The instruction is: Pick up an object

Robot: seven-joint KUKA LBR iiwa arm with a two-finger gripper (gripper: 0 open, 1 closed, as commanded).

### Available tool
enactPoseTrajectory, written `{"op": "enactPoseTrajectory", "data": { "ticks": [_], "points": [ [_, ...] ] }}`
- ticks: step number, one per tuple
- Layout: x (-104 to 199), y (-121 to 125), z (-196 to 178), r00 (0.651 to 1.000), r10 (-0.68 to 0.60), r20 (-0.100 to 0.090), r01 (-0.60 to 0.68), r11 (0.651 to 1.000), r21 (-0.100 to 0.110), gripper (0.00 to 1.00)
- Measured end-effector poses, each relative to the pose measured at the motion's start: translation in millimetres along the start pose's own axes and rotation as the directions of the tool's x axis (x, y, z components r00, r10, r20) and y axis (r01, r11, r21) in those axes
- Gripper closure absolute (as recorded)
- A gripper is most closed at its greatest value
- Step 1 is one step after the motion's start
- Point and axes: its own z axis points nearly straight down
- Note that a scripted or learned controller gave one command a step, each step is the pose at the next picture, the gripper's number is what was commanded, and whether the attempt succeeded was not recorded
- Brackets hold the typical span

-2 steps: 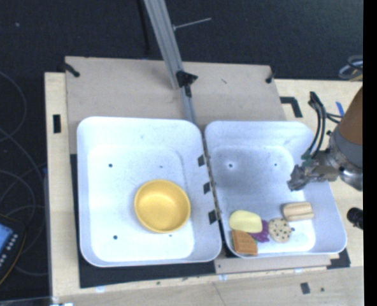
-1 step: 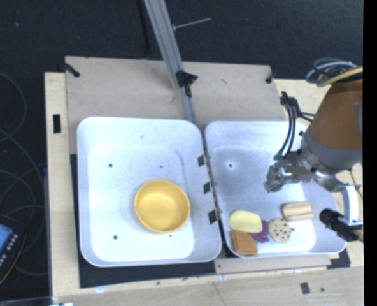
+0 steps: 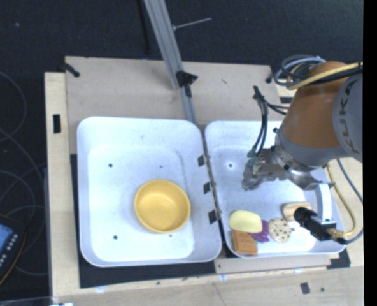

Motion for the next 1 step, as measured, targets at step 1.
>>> {"op": "enactPoseTrajectory", "data": {
  "ticks": [1],
  "points": [
    [52.8,2.8,-10.6,1.000,0.000,0.000,0.000,1.000,0.001,1.00]
  ]
}}
